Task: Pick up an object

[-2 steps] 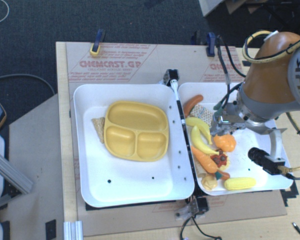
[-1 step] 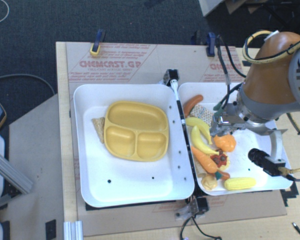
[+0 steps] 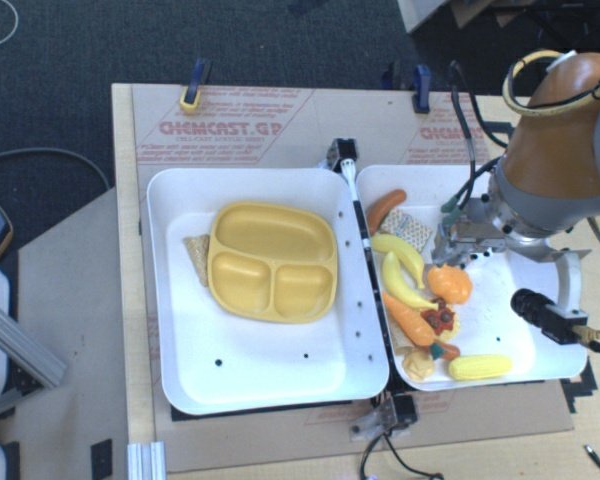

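- Closest to the lens, a yellow corn cob (image 3: pixel 480 367) lies along the near edge of the right bin (image 3: pixel 505 293). Just left of it sits a pale lump (image 3: pixel 417 364) that I honestly can't identify.
- Next back is an orange carrot (image 3: pixel 408 318), lying at a slant. A small red-and-dark bit (image 3: pixel 441 318) touches its right side, but it's too small to name.
- The left bin (image 3: pixel 260 358) has a big yellow divided tray (image 3: pixel 273 261) sitting in the middle of it.
- A tan wedge (image 3: pixel 197 253) pokes out from under the tray's left edge. Most of it is hidden.
- The orange fruit (image 3: pixel 452 284) sits mid right bin, just right of the banana (image 3: pixel 400 268) and beside the carrot's upper end.
- The gripper (image 3: pixel 458 253) hangs right over the orange fruit, at or just above its top. From this angle its tips blend into the fruit, so I can't tell if it's spread or clamped, or whether it's touching.
- Behind the banana is a pale mesh-patterned piece (image 3: pixel 412 230), partly covered by the banana.
- A reddish sausage (image 3: pixel 385 209) lies near the far left corner of the right bin.
- The arm (image 3: pixel 560 138) comes in from the right. Its orange band is cut off by the frame edge.
- Farthest back, the brown board (image 3: pixel 280 128) carries red lettering. A yellow clamp (image 3: pixel 192 93) and a blue clamp (image 3: pixel 420 86) grip its far edge.
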Controlling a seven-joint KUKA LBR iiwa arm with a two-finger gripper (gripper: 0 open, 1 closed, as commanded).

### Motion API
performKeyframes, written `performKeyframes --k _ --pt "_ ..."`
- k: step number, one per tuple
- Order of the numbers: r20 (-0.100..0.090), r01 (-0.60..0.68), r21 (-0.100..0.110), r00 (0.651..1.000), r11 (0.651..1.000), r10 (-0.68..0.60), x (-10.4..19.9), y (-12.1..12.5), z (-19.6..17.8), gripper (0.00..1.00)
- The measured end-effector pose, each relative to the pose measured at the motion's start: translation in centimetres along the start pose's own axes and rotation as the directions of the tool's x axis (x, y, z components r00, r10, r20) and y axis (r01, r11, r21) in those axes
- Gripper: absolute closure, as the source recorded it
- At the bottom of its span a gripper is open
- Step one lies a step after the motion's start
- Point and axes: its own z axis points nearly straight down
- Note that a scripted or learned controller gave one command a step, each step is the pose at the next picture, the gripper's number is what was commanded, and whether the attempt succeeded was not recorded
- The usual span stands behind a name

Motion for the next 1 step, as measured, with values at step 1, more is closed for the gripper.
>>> performKeyframes --k 1 --pt "-0.002 0.0 0.006 1.0 1.0 0.0 0.23 -1.23 0.61 1.0"
